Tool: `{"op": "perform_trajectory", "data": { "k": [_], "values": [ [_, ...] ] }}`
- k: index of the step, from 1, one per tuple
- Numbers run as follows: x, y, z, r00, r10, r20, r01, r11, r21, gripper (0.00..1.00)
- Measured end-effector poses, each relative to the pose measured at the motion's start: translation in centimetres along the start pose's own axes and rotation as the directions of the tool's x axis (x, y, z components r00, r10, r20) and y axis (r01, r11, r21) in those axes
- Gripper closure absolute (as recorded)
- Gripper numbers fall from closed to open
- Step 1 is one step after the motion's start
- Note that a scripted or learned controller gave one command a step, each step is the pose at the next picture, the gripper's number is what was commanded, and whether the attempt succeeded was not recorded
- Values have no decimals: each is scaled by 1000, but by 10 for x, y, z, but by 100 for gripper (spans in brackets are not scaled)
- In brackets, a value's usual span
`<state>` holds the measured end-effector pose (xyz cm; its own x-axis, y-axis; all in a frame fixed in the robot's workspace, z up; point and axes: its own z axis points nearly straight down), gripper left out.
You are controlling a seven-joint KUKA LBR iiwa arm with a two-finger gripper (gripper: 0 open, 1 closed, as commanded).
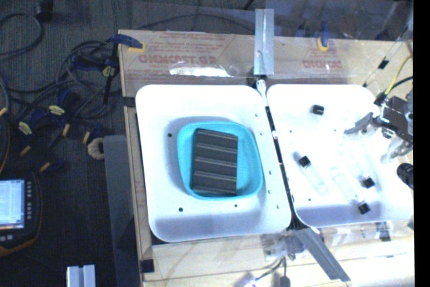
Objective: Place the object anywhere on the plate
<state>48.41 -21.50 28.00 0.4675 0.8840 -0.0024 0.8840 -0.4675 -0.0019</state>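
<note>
Nearest us the left bin [151, 205], blue plate [250, 165] inside it, dark ridged block [215, 161] lying on that plate — gripper [376, 123] well right of the plate, fingers spread, holding nothing.

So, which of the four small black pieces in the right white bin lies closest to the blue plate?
The small black piece beside the right white bin's left wall; the other three lie further right, away from the blue plate.

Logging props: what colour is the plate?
Light blue plate, seen in the camera view.
</note>
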Motion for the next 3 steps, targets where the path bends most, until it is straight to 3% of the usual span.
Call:
{"op": "perform_trajectory", "data": {
  "k": [1, 2, 3],
  "values": [
    [-2, 1, -113, 995, 95, 1, -95, 995, -4, 0],
    [26, -14, -3, 984, 179, -1, -179, 984, 2, 0],
    [9, 22, 22, 965, 262, 1, -262, 965, 1, 0]
  ]
}}
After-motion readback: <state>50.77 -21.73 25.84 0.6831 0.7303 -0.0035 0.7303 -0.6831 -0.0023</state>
